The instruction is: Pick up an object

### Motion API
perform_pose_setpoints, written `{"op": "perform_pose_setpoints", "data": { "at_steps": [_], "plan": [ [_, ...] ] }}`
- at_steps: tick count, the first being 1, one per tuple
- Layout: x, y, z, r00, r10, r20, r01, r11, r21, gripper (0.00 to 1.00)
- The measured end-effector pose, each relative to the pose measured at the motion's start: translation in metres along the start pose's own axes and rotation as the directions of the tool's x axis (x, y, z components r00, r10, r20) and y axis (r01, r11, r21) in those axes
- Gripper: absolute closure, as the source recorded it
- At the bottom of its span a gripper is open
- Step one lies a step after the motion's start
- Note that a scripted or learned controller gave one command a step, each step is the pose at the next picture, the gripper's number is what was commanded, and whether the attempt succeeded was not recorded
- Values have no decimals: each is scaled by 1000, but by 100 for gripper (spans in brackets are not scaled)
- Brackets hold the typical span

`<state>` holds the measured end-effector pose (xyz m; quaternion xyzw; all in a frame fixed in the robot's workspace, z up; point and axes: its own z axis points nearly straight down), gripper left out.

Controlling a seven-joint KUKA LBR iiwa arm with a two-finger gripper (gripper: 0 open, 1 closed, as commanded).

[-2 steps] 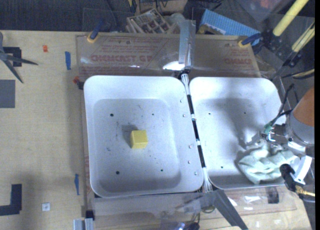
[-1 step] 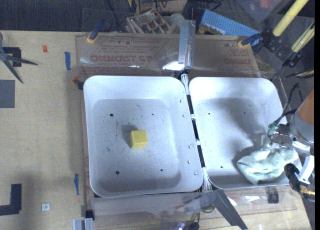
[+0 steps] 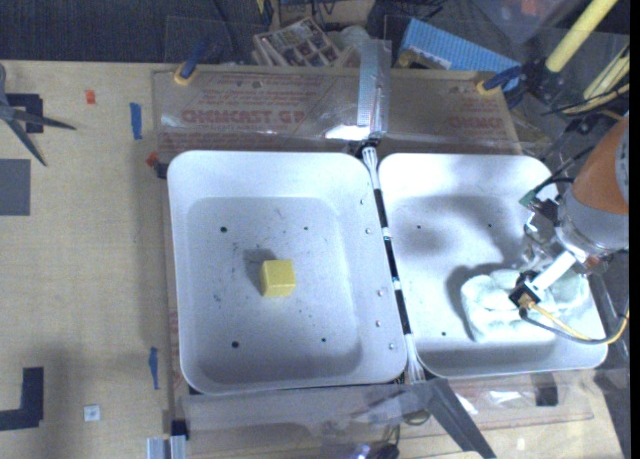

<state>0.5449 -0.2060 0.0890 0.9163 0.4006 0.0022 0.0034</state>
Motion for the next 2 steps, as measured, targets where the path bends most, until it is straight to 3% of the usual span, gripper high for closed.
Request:
{"op": "perform_pose_setpoints", "data": {
  "at_steps": [1, 2],
  "plan": [
    [31, 6, -87, 963, 270, 6, -270, 963, 9, 100],
    [21, -26, -5, 1000, 23, -7, -23, 1000, -6, 100]
  ]
}}
